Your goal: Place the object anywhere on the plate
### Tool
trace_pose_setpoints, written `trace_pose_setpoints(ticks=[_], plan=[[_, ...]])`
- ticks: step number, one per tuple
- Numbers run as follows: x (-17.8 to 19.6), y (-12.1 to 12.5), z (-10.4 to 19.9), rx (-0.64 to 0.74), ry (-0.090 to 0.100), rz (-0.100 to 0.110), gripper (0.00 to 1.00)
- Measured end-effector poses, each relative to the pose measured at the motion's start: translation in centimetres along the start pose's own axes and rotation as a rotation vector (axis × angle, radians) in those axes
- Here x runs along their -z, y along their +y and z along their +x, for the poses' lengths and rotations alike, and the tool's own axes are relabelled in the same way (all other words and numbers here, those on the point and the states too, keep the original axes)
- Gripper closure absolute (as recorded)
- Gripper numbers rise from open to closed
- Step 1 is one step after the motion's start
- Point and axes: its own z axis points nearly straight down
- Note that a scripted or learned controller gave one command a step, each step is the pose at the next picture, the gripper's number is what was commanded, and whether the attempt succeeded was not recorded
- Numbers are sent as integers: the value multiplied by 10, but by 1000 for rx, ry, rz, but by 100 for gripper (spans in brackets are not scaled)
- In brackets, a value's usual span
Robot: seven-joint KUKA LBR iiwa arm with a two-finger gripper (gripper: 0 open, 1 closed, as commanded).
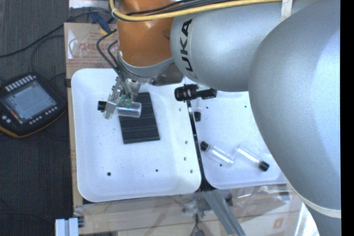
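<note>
Tool (pixel 123 101) tips blurred over plate (pixel 140 127)

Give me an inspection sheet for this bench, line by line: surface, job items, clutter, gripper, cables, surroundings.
Surface: two white bins side by side, left bin and right bin, on a bench.
Job's things: dark ribbed plate lies flat in the left bin; a clear tube with a black cap sits at the plate's upper left edge, right under the gripper.
Clutter: two clear tubes with black caps lie in the right bin.
Gripper: over the left bin at the tube; whether it grips the tube cannot be told.
Cables: yellow and black cables run along the arm.
Surroundings: pendant on the floor to the left; cardboard behind the bins.
</note>
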Motion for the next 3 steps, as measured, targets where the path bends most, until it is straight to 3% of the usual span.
trace_pose_setpoints(ticks=[1,2,3], plan=[[42,32,-53,366,-5,-3,100],[53,15,-13,648,-3,-2,100],[-26,27,-43,817,-2,-2,100]])
